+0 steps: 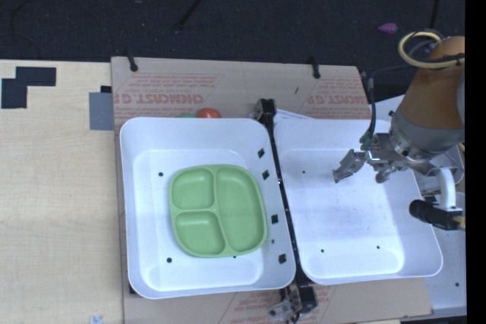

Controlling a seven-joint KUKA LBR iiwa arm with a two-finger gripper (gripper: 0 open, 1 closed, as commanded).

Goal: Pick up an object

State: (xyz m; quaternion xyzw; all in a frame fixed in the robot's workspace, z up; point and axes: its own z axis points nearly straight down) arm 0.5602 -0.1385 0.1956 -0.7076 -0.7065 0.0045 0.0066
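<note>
**Arm hanging over the right bin, green plate lying in the left**

Dark carpet, strewn with cables, is stretching behind a pale wooden bench where a sheet of printed cardboard (228, 91) is lying under two shallow white bins set side by side. Black clips are running along the seam where the bins are meeting.

Reaching in from the right, the grey arm (431, 106) with its orange band is holding the gripper (366, 169) above the upper right part of the right bin (357, 239). Its two fingers are pointing leftward and downward, and I am seeing one finger (347, 165) stretching out to the left and another shorter piece near the wrist; from where I am standing I cannot tell whether the claw is spread or closed. Nothing is showing between the fingers, and whether the tips are touching the bin floor I cannot tell.

Over in the left bin (144, 155), a light green divided plate (216, 210) with three compartments is lying flat near the middle, well apart from the gripper, with the bin walls and the clipped seam standing between them. Just behind the left bin's far rim, a small red-orange object (207, 114) is peeking out on the cardboard, mostly hidden by the rim.
</note>
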